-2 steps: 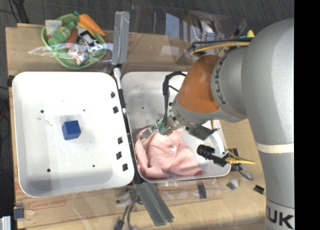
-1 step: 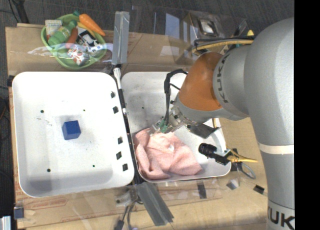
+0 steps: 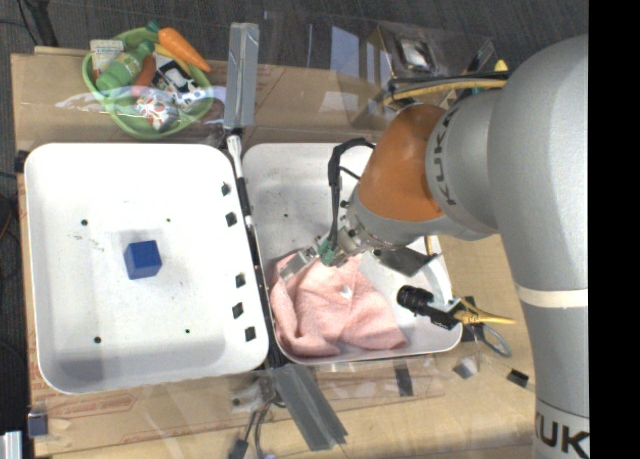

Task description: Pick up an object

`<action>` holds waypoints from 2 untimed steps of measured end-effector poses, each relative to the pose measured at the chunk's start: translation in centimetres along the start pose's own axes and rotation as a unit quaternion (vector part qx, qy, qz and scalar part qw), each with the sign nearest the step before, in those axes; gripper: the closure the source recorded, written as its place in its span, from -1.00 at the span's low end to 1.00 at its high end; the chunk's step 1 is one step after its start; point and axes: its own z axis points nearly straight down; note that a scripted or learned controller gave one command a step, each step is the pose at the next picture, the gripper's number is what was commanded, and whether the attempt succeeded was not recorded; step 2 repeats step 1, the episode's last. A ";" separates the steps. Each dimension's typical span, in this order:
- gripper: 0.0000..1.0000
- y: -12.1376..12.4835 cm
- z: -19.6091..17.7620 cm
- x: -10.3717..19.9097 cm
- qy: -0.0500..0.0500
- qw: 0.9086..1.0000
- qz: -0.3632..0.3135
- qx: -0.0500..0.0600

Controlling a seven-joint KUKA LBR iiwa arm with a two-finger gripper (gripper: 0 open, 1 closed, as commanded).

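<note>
**Item 1: pink cloth** (image 3: 335, 315). Soft and crumpled into a heap. It lies in the right bin (image 3: 290, 182), filling the bin's 6 o'clock end. Its edge toward 9 o'clock lies against the wall shared with the other bin. The long axis is loose, running roughly from 10 o'clock to 4 o'clock. The narrower, rumpled corner points toward 10 o'clock and the wider bulk sits toward 4 o'clock.

**Item 2: gripper** (image 3: 329, 251). It is at the end of the grey arm with the orange band, which enters from 3 o'clock. The tip is down at the cloth's 12 o'clock edge, touching or just above the fabric. The wrist hides the tip, so I cannot tell how far open it is or whether it has hold of any cloth.

**Item 3: blue cube** (image 3: 143, 258). It rests on the floor of the left bin (image 3: 60, 187), near the middle and well apart from the walls. It has no long axis, and its faces are turned slightly off the bin's sides.

**Item 4: green bowl** (image 3: 140, 125). It stands on the bench outside the bins, just past the left bin's 12 o'clock rim. It is heaped with small goods, and a carrot (image 3: 181, 45) lies on top with its tip toward 4 o'clock.
</note>
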 end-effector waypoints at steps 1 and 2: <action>-1.00 2.0 2.0 -1.1 -0.001 0.998 0.063 -0.001; -1.00 2.0 2.0 -1.1 -0.001 0.998 0.063 -0.001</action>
